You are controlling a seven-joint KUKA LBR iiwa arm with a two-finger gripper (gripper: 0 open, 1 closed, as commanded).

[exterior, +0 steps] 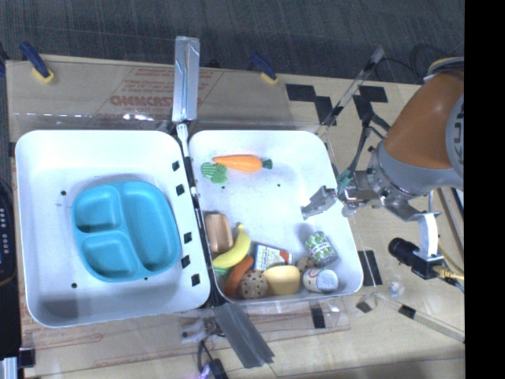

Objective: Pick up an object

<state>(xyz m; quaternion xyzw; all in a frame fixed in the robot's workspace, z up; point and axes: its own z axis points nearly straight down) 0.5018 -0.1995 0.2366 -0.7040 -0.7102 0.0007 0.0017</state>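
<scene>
From above, the gripper (319, 202) hangs over the right bin (312, 144) near its right wall, holding nothing; whether it is spread I cannot tell. The grey arm (422, 144) reaches in from the right. A smooth orange carrot (238, 163) lies near the bin's far wall

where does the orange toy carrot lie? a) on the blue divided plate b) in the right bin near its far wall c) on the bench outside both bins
b: the orange toy carrot lies in the right white bin near its far wall, apart from the blue divided plate in the left white bin.
</scene>
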